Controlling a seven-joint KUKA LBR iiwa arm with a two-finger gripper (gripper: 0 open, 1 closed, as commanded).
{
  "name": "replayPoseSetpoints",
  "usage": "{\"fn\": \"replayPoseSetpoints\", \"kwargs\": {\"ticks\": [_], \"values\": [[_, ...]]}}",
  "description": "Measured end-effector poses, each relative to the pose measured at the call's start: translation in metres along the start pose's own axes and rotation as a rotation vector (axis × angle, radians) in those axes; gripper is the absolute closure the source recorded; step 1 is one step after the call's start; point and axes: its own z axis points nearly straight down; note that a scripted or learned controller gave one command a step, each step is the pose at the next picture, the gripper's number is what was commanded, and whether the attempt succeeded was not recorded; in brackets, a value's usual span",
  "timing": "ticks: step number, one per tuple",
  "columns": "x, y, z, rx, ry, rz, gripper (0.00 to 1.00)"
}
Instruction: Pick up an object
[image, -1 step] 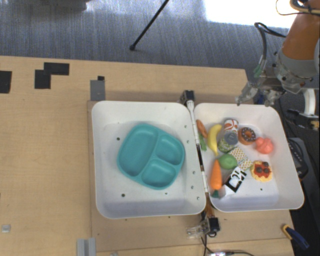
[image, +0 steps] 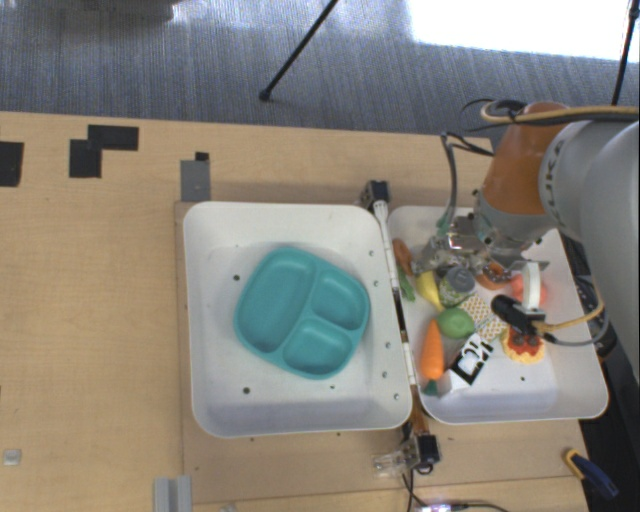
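The right bin (image: 520, 400) holds a heap of toy food. An orange carrot (image: 431, 350) lies near its left wall, with a green round piece (image: 456, 323) above it and a yellow piece (image: 429, 289) further up. A second thin carrot (image: 402, 258) lies along the left wall. At the right sit a red and yellow flower-like piece (image: 523, 346) and a red and white piece (image: 527, 285). My gripper (image: 458, 268) is down among the objects at the upper middle of this bin, just right of the yellow piece. Its fingers are hidden by the wrist and clutter.
The left bin (image: 215, 400) holds a teal divided plate (image: 302, 311). A black and white tag (image: 470, 360) lies by the carrot. A cable (image: 570, 322) loops from the wrist across the right bin. The grey arm (image: 600, 170) enters from the upper right.
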Motion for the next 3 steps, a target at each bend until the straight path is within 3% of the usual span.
{"fn": "replayPoseSetpoints", "kwargs": {"ticks": [1,2,3], "values": [[-0.099,0.034,0.017,-0.006,-0.004,0.005,0.0],[-0.097,0.038,0.003,-0.016,-0.004,0.0,1.0],[-0.024,0.017,-0.087,-0.008,-0.001,0.001,1.0]]}}
